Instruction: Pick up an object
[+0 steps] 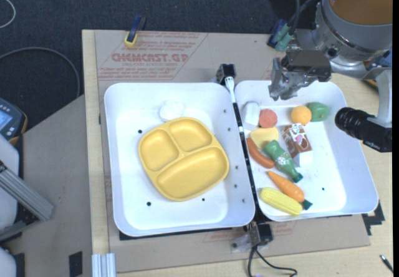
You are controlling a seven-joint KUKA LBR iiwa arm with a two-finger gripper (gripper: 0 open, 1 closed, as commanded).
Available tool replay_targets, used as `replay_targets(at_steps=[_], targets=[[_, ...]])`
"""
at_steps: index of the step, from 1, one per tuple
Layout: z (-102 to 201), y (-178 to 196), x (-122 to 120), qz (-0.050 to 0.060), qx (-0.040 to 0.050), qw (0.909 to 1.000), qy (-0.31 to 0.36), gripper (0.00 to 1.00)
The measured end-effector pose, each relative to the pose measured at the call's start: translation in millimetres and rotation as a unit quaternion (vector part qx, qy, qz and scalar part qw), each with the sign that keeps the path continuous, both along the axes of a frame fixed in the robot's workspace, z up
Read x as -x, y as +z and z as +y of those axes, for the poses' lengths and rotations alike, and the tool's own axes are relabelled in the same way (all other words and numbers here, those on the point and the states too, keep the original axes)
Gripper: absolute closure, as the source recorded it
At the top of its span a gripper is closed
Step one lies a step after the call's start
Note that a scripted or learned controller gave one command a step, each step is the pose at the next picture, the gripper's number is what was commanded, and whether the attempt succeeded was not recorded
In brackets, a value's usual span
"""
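You see the gripper [283,91] above the right bin's [355,182] far edge, finger spread unclear, glossy plastic corn cob [280,201], tapered carrot [285,185], round orange [300,114], yellow sectioned plate [182,158] in left bin [121,145].

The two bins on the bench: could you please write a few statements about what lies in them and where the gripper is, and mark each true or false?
1. The yellow divided plate lies in the left bin. True.
2. The toy corn cob lies in the left bin. False: it lies in the right bin, near its front edge.
3. The gripper is over the far end of the right bin. True.
4. The gripper holds the toy carrot. False: the carrot lies on the bin floor, apart from the gripper.
5. The green bottle stands on the plate. False: it lies in the right bin.
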State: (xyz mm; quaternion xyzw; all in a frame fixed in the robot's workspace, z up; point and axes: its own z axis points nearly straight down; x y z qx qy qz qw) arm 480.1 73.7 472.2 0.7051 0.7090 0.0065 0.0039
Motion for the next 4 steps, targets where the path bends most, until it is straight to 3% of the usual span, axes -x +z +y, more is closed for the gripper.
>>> replay_targets(at_steps=[1, 2, 3, 4], targets=[[32.0, 67.2, 0.5, 0.002, 0.0004, 1.0, -0.001, 1.0], [75.6, -44.5, 2.1, 0.014, 0.0034, 0.9999, 0.0, 1.0], [26.7, 69.5, 0.4, 0.0, 0.0005, 1.0, -0.005, 1.0], [158.7, 61.8, 2.5, 0.007, 0.0, 1.0, 0.004, 1.0]])
